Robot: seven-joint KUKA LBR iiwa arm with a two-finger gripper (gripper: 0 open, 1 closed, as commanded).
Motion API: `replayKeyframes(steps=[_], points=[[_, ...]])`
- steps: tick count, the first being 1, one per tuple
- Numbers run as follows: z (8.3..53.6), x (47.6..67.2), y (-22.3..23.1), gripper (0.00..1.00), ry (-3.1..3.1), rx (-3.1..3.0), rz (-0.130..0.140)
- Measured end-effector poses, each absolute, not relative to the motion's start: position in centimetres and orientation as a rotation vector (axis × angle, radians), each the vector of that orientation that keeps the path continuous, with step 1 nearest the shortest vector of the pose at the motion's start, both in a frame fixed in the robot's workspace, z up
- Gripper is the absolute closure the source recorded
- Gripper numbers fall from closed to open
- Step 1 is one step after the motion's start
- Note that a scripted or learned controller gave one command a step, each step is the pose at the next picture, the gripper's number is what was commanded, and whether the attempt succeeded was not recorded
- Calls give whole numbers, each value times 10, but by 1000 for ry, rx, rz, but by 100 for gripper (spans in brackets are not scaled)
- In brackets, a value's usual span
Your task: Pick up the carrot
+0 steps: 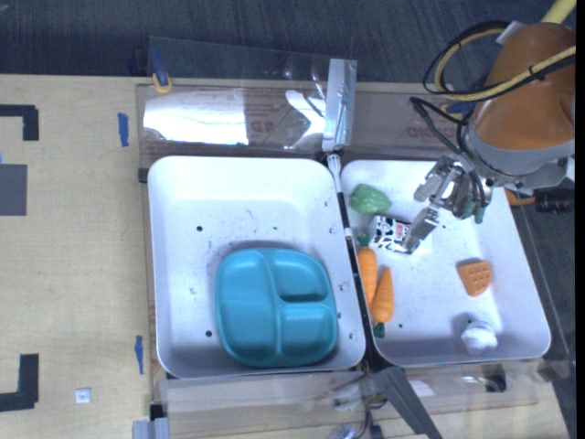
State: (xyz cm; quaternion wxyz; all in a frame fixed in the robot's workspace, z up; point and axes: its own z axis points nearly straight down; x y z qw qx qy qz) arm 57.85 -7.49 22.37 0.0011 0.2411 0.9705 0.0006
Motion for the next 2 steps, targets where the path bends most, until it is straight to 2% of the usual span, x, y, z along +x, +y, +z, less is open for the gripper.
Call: replayKeyframes(steps=[1, 2], points=[[160, 565, -101, 0, 3003, 921, 1], [87, 611, -90, 0, 2854, 1298, 4]])
